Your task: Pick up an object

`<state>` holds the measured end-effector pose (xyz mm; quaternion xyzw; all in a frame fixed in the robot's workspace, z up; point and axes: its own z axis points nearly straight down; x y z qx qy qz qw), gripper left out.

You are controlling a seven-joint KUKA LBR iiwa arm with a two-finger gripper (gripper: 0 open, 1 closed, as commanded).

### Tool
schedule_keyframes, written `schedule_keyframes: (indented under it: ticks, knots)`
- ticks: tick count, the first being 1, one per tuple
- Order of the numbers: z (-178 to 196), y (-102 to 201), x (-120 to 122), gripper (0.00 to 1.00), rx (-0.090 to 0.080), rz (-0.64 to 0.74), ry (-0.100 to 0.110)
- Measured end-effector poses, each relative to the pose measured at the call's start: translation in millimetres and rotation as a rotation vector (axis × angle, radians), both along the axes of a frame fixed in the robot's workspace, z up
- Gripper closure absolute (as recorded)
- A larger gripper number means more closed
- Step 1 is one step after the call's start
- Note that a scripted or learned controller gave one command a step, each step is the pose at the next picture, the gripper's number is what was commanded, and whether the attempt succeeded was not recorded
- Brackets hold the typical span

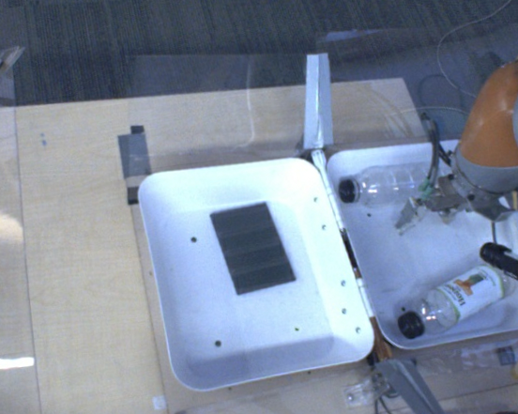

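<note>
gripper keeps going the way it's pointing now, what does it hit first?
Likely the clear bottle lying at the far end of the right bin: the gripper points left and down beside it. Depth is unclear, so it could meet the bin floor first.

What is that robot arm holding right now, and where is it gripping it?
Nothing that I can see. The gripper hangs in the right bin just below a clear bottle; nothing sits between its fingers.

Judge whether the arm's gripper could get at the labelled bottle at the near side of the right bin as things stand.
Probably yes. The gripper hovers in the same right bin, and the labelled bottle lies uncovered; the clear bottle sits off at the far side.
</note>
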<state>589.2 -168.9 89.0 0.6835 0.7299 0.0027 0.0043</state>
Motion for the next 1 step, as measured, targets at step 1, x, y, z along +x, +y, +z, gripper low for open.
schedule_keyframes:
  ticks: [1]
  knots:
    - [-2.1, -2.4, 49.1, 0.0, 0.012, -0.04, 0.076]
